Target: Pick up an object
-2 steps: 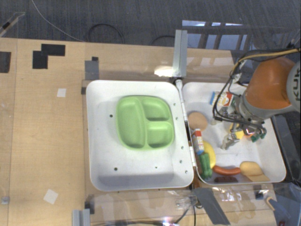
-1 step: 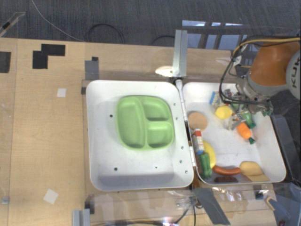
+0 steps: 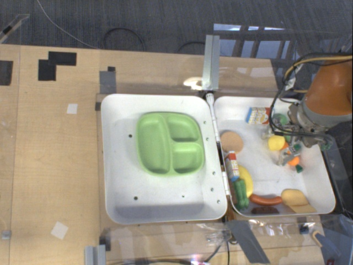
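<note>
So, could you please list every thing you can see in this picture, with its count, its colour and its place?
bins: 2, white, side by side on the bench
divided tray: 1, light green, in the left bin
round flat piece: 1, tan-brown, right bin, near its left wall
small box: 1, blue and white, right bin, far side
lemon-like piece: 1, yellow, right bin, beside the gripper
banana: 1, yellow, right bin, near left corner
green piece: 1, dark green, beside the banana
sausage: 1, red-brown, right bin, near edge
bread-like piece: 1, yellow-tan, right bin, near right corner
arm: 1, grey with orange band, over the right bin
gripper: 1, dark, low in the right bin
</note>
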{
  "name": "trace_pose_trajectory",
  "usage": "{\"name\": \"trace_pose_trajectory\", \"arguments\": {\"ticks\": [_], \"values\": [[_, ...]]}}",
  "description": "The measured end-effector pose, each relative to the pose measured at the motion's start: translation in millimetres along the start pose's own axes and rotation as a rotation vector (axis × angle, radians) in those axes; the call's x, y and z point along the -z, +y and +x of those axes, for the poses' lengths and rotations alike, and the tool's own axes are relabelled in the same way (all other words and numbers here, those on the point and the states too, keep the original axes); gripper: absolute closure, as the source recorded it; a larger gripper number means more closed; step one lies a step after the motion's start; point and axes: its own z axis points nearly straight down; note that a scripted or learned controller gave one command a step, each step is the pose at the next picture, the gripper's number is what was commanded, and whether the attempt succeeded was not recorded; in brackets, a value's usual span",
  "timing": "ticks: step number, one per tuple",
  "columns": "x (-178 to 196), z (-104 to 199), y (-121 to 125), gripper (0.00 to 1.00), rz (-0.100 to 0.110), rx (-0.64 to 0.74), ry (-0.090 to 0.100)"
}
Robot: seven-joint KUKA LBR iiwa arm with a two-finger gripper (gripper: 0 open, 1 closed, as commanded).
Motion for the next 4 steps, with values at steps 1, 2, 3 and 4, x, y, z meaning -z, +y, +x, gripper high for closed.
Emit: {"name": "trace_pose_trajectory", "arguments": {"ticks": [1,2,3,4], "values": [[2.7,42.7,51.6,0.00,0.001,0.066,-0.003],[4.9,70.8,112.9,0.00,0.004,0.068,-0.011],[14.6,22.5,39.7,0.00,-0.001,0.364,-0.001],[1.4,8.9,30.3,0.00,-0.001,0.439,-0.002]]}}
